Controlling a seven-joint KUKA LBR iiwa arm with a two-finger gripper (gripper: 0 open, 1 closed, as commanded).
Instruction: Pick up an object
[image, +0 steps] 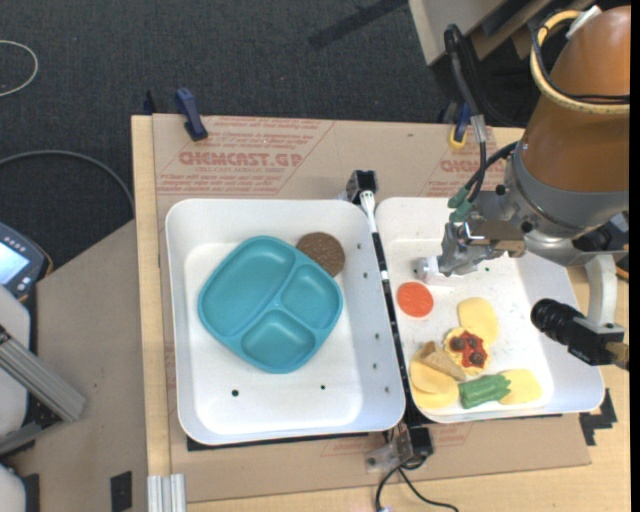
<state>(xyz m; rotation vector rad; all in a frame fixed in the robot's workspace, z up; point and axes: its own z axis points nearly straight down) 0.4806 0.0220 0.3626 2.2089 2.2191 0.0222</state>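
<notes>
My gripper (447, 262) hangs over the back middle of the right bin (545, 300), just above and to the right of an orange-red disc (415, 298) lying on the bin floor. Nothing shows between its fingers. At the front of the same bin sits a cluster of toy food: a pale yellow piece (478, 317), a small pizza-like piece with red topping (467, 348), a yellow slice (430, 380) and a green piece (483, 390) on another yellow piece (522, 384).
The left bin (190, 330) holds a teal divided plate (271, 304) with a brown round cookie (322, 252) at its back right corner. A black clip (362, 185) sits at the back where the two bins meet.
</notes>
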